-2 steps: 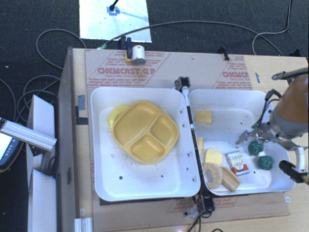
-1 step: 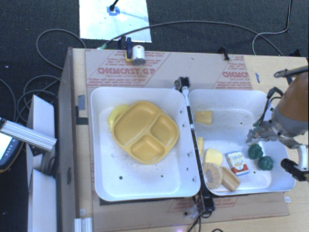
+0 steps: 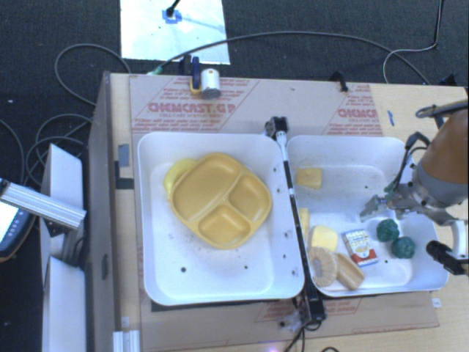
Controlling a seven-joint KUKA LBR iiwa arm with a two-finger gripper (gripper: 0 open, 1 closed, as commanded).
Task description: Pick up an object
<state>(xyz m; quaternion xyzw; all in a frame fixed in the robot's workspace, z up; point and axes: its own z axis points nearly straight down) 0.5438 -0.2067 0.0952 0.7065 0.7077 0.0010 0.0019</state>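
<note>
Overhead, a tabletop (image 3: 242, 97) covered in printed cardboard carries two shallow white bins side by side. The left bin (image 3: 157, 270) holds a yellow divided tray (image 3: 220, 200) lying tilted over a yellow plate (image 3: 178, 174), toward the bin's back half. The right bin (image 3: 344, 149) holds several small things: a pale yellow block (image 3: 309, 178) near its back left corner, a yellow cheese wedge (image 3: 324, 237) by its left wall, and a round biscuit (image 3: 322, 265) touching a bread roll (image 3: 350, 271) at its front edge. Just right of these lies a small red and white carton (image 3: 360, 246), and further right sit two dark green lumps (image 3: 388, 230) (image 3: 402, 248), close together near the right wall. The grey arm with its orange band (image 3: 445, 156) reaches in over the bin's right edge. Its gripper (image 3: 375, 205) hangs above bare bin floor just left of the green lumps, fingers apart, with nothing between them.
</note>
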